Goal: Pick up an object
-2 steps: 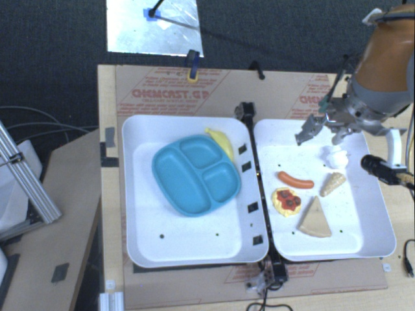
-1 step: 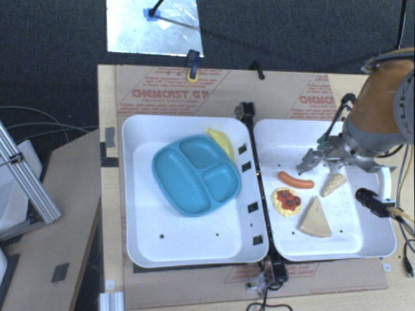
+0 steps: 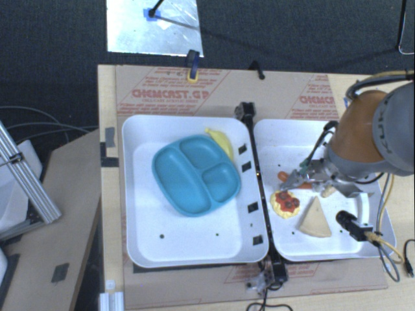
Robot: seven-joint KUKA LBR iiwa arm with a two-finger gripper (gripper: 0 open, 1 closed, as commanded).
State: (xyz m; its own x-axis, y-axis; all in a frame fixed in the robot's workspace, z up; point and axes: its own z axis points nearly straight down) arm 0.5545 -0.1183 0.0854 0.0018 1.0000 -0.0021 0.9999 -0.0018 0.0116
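Observation:
The right bin (image 3: 279, 138) holds a small round yellow piece with red toppings (image 3: 286, 203). A beige wedge (image 3: 315, 219) lies just to its right, and a little orange-red bit (image 3: 283, 175) sits above them. My gripper (image 3: 300, 182) is low in this bin, reaching in from the right. Its tip is just above the yellow-and-red piece and right of the orange-red bit. Nothing can be seen held in it. In the left bin (image 3: 146, 238) a blue divided plate (image 3: 195, 174) lies with a yellow banana-like thing (image 3: 222, 141) behind its far right edge.
A black divider with clips (image 3: 254, 173) runs between the two bins. The bins rest on cardboard (image 3: 168, 89). A shiny sheet (image 3: 152, 18) lies beyond the bench at the back. The arm's grey and orange body (image 3: 369, 135) covers the right bin's right side.

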